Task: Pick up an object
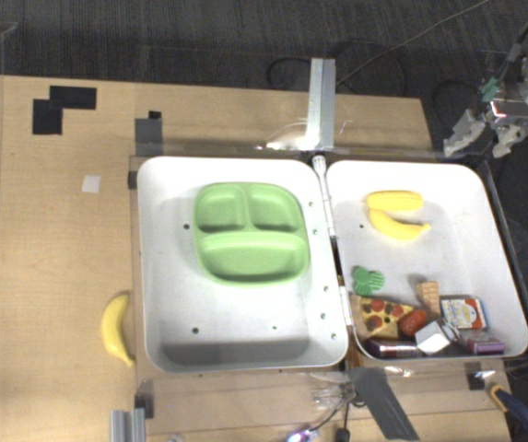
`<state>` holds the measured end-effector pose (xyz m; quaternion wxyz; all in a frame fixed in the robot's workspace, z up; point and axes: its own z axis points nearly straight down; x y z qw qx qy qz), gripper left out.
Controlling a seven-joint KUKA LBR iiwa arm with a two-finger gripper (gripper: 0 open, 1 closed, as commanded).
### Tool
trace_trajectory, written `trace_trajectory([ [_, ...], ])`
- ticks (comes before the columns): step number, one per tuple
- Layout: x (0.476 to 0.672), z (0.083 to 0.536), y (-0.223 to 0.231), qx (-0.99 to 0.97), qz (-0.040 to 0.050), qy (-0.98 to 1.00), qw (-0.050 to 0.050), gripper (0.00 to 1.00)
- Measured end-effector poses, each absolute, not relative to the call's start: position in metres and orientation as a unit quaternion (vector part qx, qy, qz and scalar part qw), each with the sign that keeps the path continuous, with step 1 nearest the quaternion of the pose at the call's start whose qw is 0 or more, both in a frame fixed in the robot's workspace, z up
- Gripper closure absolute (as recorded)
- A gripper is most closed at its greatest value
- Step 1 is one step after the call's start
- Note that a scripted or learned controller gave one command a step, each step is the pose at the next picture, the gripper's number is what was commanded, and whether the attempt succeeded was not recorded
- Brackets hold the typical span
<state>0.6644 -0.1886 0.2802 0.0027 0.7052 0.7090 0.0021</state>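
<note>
One fixed camera, high over the bench, looking down at a slant.

It takes in both white bins whole: the left bin (pixel 153 247) sits mid-frame, the right bin (pixel 485 210) toward the right side. The wooden bench (pixel 52 247) spreads out left, dark floor runs along the top, and the gripper (pixel 498 122) comes in at the upper right corner, far from the lens.
</note>
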Motion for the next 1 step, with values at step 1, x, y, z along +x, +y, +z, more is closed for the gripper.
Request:
trace_trajectory([
  [1,0.6780,0.1137,-0.1585,0.667,0.0090,0.745,0.015,0.00],
])
